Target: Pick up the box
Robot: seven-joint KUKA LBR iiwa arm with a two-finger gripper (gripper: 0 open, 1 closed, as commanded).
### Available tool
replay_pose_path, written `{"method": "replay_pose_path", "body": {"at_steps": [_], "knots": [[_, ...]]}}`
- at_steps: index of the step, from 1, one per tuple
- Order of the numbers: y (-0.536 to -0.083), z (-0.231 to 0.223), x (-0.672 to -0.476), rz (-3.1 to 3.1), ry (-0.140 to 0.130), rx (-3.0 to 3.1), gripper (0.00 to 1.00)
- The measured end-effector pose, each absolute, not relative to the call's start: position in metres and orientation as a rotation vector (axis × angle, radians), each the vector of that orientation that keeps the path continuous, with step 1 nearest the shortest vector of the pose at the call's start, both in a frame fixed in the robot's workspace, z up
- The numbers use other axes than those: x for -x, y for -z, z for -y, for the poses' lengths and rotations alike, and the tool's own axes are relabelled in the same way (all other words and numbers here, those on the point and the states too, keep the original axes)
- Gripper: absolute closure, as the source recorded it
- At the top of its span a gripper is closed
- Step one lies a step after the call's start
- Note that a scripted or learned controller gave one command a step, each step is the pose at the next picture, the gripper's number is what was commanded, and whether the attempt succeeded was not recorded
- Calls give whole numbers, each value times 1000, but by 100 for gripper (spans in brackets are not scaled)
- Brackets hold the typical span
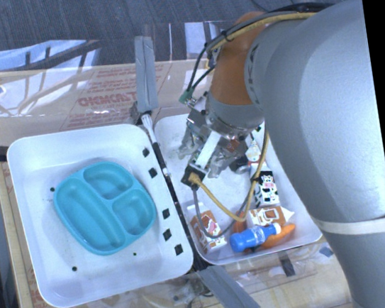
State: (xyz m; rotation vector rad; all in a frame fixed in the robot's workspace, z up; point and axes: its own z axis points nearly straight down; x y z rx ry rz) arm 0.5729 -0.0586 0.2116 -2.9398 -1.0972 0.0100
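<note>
Right bin (167,135) on the bench: your gripper (229,153), grip state impossible to tell, hangs apart from the small box (207,230) in its near-left corner, probably light, crushable card, best taken across its flat sides.

View-left bin (46,279): blue divided tray (103,206), flat. View-right bin (168,137): arm (313,96) low over its upper half. At front wall: small brown box (207,230), w/ blue bottle (252,238) just beside it & cow-print carton (266,189) behind.
</note>
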Motion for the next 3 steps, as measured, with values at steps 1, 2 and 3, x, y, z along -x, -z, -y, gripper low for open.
{"method": "replay_pose_path", "body": {"at_steps": [1,2,3], "knots": [[-250,50,-537,874,-10,3015,100],[-245,45,-574,1067,-7,2952,100],[-221,51,-504,763,-12,3044,100]]}}
